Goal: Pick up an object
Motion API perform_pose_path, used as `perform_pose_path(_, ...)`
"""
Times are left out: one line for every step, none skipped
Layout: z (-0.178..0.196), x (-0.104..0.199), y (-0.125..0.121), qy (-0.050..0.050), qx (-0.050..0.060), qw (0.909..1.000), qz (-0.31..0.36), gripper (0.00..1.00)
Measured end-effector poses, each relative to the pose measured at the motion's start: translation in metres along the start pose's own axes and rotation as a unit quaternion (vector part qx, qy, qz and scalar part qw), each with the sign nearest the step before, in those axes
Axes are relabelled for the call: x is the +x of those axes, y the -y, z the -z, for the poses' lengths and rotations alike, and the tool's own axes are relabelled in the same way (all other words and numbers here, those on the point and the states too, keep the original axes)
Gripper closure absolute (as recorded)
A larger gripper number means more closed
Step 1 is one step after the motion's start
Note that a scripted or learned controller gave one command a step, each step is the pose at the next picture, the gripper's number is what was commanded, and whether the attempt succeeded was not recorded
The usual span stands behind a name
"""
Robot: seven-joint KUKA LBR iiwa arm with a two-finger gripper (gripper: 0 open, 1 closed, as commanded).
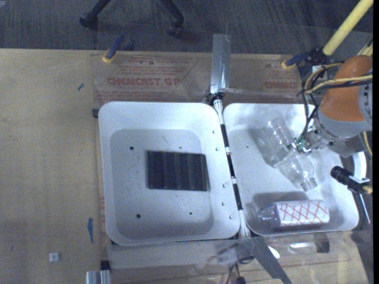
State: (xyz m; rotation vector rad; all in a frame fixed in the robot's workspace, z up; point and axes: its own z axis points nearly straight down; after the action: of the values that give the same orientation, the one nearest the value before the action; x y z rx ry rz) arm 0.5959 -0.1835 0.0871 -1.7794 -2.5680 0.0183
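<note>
Over the right bin (pixel 237 123) the grey arm (pixel 346 108) with its orange band reaches in from the right edge, gripper (pixel 303 145) low near the bin's middle, right against a clear plastic bottle (pixel 285 152). Bottle lies tilted, running from upper left to lower right across the bin floor, transparent and hard to outline. Gripper seems to touch the bottle's upper side, but cannot tell if the bottle sits between the fingers; the wrist and cables hide the tips, so the opening of the fingers can't be read. Black cables loop around the wrist. Second object in the same bin: a bottle with a white label and red crisscross pattern (pixel 293 213), lying on its side along the near wall, well apart from the gripper. Left bin (pixel 118 123) holds a dark ribbed rectangular block (pixel 177 170) flat at its centre. Both bins sit side by side on the wooden table (pixel 41 158), touching along a shared edge. Blue and yellow clamps (pixel 115 47) sit at the table's far edge, a chair base (pixel 133 5) on the floor beyond.
</note>
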Motion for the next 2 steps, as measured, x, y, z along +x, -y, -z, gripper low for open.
perform_pose_path(0.001, 0.036, 0.022, 0.007, -0.013, 0.9977, 0.067, 0.0)
perform_pose_path(0.015, 0.033, 0.02, 0.011, -0.018, 0.9977, 0.065, 1.0)
